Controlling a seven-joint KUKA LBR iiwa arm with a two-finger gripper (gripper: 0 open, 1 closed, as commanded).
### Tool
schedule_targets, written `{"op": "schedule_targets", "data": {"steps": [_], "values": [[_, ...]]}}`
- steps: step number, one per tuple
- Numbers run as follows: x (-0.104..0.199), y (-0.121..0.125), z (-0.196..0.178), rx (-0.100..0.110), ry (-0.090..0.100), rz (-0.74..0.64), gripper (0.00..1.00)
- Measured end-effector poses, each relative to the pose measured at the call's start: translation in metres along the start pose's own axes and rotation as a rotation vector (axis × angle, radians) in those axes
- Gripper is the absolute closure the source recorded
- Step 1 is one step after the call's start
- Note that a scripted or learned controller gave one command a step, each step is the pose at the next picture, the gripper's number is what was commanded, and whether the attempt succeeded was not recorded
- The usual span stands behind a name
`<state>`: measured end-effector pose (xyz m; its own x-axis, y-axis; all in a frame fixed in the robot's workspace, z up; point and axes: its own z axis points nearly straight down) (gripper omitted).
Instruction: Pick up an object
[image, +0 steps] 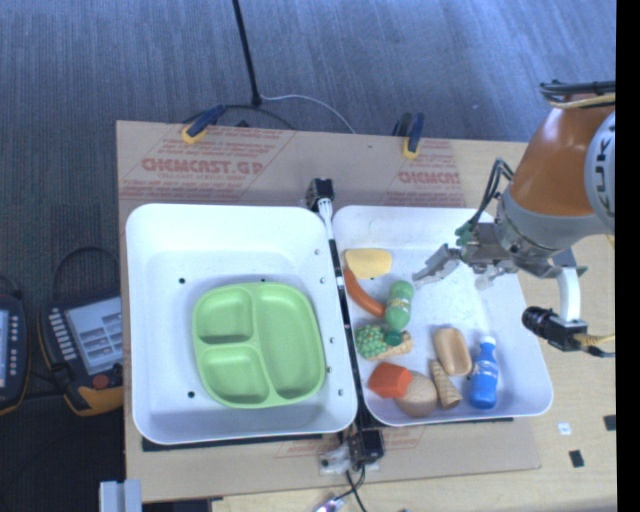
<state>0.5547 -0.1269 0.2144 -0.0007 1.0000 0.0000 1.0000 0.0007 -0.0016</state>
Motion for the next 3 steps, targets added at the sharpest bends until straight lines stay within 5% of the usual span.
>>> {"op": "schedule_targets", "data": {"steps": [1, 2, 3], "values": [[0.012, -0.004, 0.12, 0.0, 0.0, 0.132, 0.0], [0.03, 0.027, 0.126, -0.008, -0.005, 0.114, 0.0], [0.029, 0.028, 0.115, -0.013, -0.008, 0.115, 1.0]]}}
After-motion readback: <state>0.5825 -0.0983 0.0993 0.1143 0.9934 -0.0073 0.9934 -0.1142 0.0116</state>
